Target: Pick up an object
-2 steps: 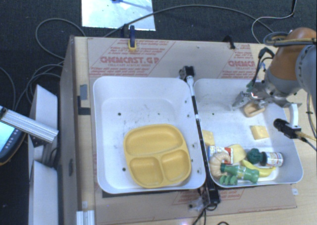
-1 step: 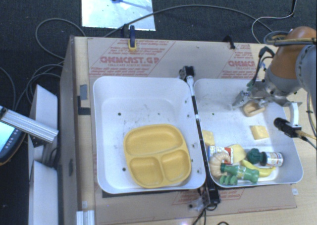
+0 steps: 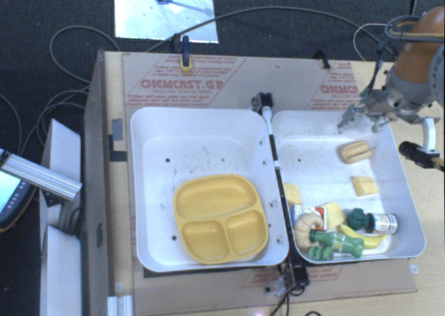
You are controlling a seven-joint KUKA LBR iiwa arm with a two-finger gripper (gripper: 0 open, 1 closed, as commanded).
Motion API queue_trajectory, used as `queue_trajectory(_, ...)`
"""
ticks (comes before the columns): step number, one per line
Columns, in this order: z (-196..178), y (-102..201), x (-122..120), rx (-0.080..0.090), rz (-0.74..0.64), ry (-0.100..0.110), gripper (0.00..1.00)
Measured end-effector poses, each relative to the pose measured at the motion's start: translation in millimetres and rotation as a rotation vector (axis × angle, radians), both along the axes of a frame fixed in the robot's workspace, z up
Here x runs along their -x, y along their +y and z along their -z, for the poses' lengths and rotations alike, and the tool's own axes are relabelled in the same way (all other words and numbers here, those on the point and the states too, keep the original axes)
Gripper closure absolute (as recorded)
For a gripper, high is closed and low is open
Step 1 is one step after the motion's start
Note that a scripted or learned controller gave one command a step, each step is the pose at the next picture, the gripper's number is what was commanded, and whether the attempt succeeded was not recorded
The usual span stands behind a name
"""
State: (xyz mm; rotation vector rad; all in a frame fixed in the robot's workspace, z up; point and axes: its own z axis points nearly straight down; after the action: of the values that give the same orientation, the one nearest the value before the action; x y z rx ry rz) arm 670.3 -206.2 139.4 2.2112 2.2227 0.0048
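Crowded into the right white bin's near edge are a green plastic bottle, a croissant and yellow toys. A tan bread roll lies near its far right corner, with the gripper hovering just beyond, fingers spread and holding nothing. A yellow divided plastic tray fills the left white bin's near half.

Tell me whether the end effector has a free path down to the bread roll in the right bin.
Probably yes. The end effector hangs over the bin's far edge, and the bread roll lies just below it in the view, alone on bare floor, with nothing between them.
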Motion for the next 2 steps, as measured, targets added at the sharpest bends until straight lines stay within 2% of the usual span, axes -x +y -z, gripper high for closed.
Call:
queue_trajectory(1,-10.6,0.0,-0.6,0.001,-0.003,-0.002,1.0)
queue_trajectory(2,55.6,55.1,30.5,-0.003,0.001,0.006,1.0)
